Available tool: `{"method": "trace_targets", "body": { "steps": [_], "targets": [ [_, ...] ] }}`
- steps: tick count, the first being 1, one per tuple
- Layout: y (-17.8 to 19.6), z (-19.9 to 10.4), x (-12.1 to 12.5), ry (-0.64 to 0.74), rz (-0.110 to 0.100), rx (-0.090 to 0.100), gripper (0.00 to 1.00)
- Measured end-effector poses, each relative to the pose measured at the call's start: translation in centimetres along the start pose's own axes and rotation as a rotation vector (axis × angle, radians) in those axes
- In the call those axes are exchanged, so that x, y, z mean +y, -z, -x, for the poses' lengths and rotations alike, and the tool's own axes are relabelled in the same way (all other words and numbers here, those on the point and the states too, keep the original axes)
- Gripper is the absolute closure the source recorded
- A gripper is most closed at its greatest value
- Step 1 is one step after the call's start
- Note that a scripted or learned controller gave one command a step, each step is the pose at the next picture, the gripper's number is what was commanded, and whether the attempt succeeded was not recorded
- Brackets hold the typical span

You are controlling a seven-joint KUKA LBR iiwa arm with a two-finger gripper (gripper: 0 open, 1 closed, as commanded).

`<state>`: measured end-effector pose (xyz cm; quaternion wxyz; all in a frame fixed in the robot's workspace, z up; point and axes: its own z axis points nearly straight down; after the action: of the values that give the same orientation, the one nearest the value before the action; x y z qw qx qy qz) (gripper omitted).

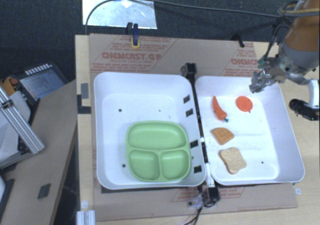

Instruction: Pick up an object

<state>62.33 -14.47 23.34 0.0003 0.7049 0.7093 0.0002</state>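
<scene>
Carrot (pixel 218 108), tomato slice (pixel 244 103), right white bin (pixel 280 134), cardboard-covered bench (pixel 150 51)

Bench (pixel 165 49) w/ two white bins (pixel 145 89), maybe cardboard-topped.

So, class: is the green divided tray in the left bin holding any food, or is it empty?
Empty. All three compartments of the green divided tray show bare green; the food pieces lie in the right bin.
</scene>
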Motion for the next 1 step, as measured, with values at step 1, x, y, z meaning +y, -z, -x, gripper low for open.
{"method": "trace_targets", "body": {
  "steps": [1],
  "targets": [
    [-1.16, -5.12, -1.35, 0.001, -0.001, 0.001, 1.00]
  ]
}}
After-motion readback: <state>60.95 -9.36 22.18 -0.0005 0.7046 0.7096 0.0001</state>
